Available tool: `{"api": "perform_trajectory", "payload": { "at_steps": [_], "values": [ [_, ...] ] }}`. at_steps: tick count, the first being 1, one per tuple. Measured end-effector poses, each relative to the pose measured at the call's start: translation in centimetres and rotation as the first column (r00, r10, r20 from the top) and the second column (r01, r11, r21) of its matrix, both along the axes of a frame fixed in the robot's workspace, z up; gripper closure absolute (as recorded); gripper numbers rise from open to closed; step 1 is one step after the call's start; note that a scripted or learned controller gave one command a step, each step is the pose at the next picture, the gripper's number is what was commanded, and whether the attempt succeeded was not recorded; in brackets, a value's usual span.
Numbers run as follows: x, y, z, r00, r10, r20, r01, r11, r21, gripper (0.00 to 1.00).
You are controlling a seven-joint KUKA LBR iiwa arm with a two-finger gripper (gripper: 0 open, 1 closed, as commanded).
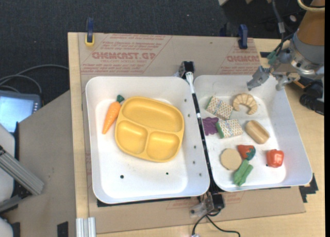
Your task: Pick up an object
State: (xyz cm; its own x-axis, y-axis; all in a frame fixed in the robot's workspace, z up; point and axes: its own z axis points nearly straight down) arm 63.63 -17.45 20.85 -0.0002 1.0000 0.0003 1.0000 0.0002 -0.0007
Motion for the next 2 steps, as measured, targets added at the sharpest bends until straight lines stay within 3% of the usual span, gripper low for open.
{"api": "perform_trajectory", "payload": {
  "at_steps": [1,2],
  "values": [
    [-8.2,2.3,-11.0,1.000,0.000,0.005,0.000,1.000,-0.002,0.00],
    [-1.6,5.4,-12.0,1.000,0.003,0.012,-0.003,1.000,-0.006,0.00]
  ]
}}
